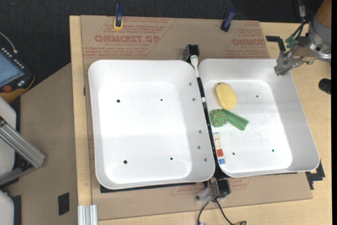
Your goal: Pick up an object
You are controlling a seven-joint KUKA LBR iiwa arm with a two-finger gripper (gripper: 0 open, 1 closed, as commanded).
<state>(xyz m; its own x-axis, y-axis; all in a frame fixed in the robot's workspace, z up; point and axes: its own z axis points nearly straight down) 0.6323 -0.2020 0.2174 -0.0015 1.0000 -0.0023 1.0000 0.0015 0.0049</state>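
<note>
1. Jaws: can't tell their state; gripper (285, 65) sits over the right bin's (295, 129) 1 o'clock corner.
2. Targets: yellow piece (226, 96), green brush (228, 119), touching, at the bin's 10 o'clock.
3. Go yellow, approach from 12, clear of brush.

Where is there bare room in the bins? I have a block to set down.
The left bin has a bare floor. The right bin is bare right of the green brush. It is crowded near the divider, by the yellow piece.
</note>
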